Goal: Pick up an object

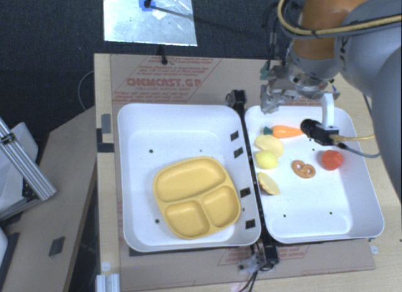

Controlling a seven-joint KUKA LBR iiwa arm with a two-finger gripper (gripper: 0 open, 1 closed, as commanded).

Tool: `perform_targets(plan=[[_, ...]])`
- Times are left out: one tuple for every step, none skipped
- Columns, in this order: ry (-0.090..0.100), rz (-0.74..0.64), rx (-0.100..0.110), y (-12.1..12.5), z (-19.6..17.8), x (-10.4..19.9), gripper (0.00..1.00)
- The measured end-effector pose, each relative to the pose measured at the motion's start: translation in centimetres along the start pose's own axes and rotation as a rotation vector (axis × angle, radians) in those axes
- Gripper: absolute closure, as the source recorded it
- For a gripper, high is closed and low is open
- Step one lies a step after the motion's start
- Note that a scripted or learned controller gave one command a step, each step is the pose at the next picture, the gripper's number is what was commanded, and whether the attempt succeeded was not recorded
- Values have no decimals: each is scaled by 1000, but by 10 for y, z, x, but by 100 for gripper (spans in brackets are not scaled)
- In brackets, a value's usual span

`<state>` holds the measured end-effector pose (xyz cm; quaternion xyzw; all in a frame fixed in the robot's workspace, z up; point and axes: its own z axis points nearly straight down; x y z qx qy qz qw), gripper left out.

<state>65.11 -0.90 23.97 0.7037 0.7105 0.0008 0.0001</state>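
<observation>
I am counting two white bins sitting side by side on the bench: the left bin (135,159) and the right bin (358,184). In the left bin I am seeing one thing, a yellow divided tray (196,195) with three compartments, lying toward the bin's near edge. In the right bin I am counting six small things: one orange carrot (287,132) near the far edge, three pale yellow pieces (269,146) (266,159) (269,184) running down the left edge, one round orange slice (304,169) near the middle, and one red tomato (331,159) toward the right edge.
</observation>
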Motion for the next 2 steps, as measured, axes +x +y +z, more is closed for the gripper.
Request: perform_targets(plan=[[0,0,-2,7,0,56,100],[1,0,1,-1,15,106,100]])
